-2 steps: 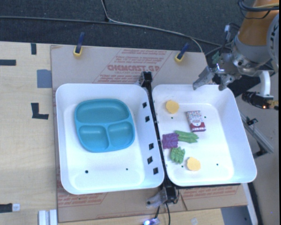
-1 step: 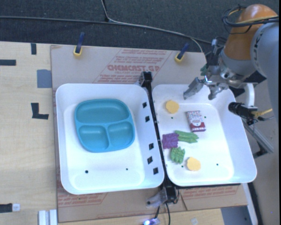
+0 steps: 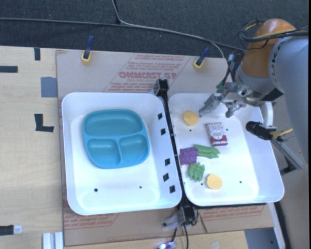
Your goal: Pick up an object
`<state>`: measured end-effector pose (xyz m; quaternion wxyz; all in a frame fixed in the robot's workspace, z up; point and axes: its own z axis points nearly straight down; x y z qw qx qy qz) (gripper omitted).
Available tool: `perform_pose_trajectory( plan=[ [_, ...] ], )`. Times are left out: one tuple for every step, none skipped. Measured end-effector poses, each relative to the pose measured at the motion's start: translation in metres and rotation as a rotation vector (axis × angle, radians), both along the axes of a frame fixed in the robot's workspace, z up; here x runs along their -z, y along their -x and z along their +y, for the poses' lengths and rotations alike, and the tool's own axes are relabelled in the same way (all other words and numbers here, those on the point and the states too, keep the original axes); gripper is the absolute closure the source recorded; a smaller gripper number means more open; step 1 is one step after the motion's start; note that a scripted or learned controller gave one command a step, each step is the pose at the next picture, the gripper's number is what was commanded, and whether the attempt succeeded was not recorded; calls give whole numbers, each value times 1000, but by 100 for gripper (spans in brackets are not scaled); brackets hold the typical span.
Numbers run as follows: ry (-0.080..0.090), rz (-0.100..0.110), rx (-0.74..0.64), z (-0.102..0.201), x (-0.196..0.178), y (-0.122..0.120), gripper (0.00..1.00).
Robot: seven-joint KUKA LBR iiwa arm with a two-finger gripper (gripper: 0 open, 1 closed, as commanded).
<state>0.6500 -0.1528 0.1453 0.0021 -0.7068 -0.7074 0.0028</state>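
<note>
Bench carries two white bins; left bin point(image 3: 72, 139) holds a blue divided tray point(image 3: 115, 138). We see the gripper point(image 3: 220, 108) hovering over the right bin point(image 3: 259, 170), fingers spread apart, nothing between them. Yellow piece point(image 3: 191, 118) sits just beside one fingertip; red carton point(image 3: 216, 134), purple block point(image 3: 187, 155), green toys point(image 3: 206, 151) and yellow disc point(image 3: 214, 181) lie below.

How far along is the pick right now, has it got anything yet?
Done: the arm has reached over the right bin. In hand: nothing visible; the end effector hangs above the bin's far side, beside the yellow piece, with nothing between its fingers. Left: the grasp and lift. The red box, purple piece, green pieces and second yellow piece all lie on the bin floor.
</note>
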Motion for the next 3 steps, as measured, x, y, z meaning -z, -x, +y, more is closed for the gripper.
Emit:
perform_pose_trajectory(
  plan=[
    [2,-7,-1,0,44,7,0],
    [3,-11,-3,1,31,5,100],
    [0,-11,-1,-5,-16,7,100]
  ],
)
